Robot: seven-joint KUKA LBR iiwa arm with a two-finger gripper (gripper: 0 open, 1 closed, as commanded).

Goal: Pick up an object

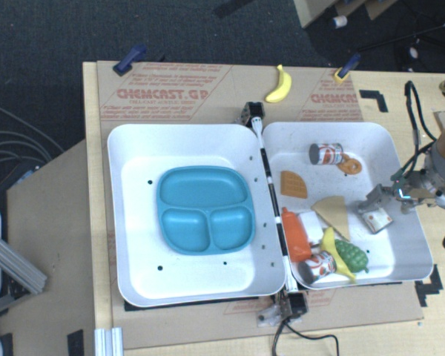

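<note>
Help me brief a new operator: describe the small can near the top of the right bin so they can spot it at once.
Start at the right bin, the one without the blue tray. Look to its far end: the can lies on its side beside a small brown pretzel-like piece. Its red-and-white label, and its standing apart from the pile at the near end, set it off.

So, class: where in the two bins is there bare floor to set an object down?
Left bin: a bare band all around the blue tray. Right bin: bare along the far edge and beyond the hand. Crowded: near-left corner, orange block, can, green toy.
</note>
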